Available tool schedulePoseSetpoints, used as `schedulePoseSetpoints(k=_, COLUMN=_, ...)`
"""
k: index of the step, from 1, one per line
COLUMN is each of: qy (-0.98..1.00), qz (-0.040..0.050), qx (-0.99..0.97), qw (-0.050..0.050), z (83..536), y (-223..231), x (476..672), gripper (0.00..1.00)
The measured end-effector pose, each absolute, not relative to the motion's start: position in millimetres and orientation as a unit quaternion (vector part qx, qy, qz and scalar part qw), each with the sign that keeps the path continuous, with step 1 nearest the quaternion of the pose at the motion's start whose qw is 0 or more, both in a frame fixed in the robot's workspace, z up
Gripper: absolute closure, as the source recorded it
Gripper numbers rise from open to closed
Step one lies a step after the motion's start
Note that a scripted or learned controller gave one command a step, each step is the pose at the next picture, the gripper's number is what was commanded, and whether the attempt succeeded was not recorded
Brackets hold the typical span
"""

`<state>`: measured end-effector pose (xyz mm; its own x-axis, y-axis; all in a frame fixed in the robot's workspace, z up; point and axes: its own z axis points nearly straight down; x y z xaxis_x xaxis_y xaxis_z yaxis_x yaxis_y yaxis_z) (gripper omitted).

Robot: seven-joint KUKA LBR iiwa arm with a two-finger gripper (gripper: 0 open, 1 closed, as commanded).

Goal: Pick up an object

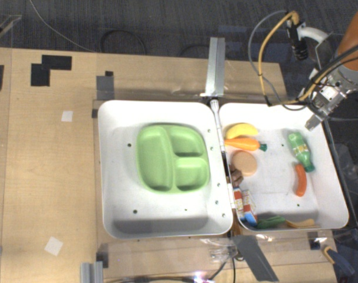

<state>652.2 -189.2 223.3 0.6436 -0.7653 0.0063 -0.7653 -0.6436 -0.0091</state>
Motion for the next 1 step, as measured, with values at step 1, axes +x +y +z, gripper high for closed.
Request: schedulePoseSetpoints(k=1, qy=0.423, qz=-0.0028, qx=-0.906, qw=0.003, z=221.1, y=-189.3, x=651.3, gripper=0.00)
